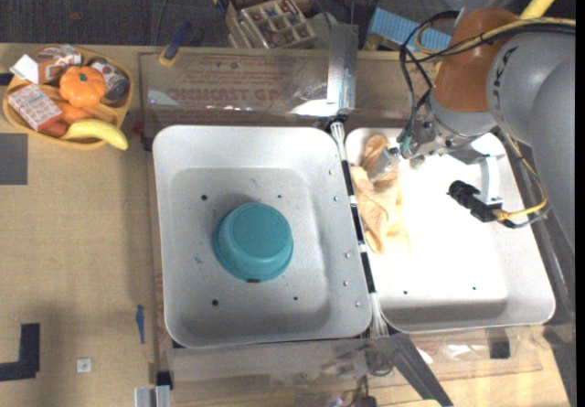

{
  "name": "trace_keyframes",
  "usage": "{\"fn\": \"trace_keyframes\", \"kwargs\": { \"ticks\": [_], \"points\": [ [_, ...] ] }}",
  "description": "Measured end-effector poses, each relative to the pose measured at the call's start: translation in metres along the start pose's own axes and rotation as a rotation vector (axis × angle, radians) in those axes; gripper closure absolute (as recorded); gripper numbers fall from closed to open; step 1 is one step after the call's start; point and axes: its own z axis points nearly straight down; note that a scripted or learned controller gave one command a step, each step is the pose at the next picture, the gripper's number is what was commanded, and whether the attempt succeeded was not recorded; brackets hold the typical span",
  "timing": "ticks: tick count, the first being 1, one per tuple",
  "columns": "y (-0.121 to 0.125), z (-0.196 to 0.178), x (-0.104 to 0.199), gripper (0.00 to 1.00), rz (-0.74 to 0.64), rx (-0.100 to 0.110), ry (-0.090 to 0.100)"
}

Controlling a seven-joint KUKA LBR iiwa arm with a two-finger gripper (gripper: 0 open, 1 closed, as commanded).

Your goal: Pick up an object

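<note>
High above bench, slanted down (both bins (183,158))

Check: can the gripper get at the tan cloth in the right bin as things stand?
Probably yes. The gripper sits right at the upper end of the tan cloth, which lies bunched along the left wall of the right bin. Nothing lies on it; the nearby wall could crowd a grasp.
</note>
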Motion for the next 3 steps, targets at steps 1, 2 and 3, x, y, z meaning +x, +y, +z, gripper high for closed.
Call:
{"fn": "trace_keyframes", "kwargs": {
  "ticks": [1,2,3],
  "points": [
    [0.003,-0.009,-0.001,1.00,0.000,-0.007,-0.002],
    [0.006,-0.093,0.023,1.00,-0.373,0.001,-0.003],
    [0.017,-0.133,0.065,1.00,-0.202,0.002,-0.002]
  ]
}}
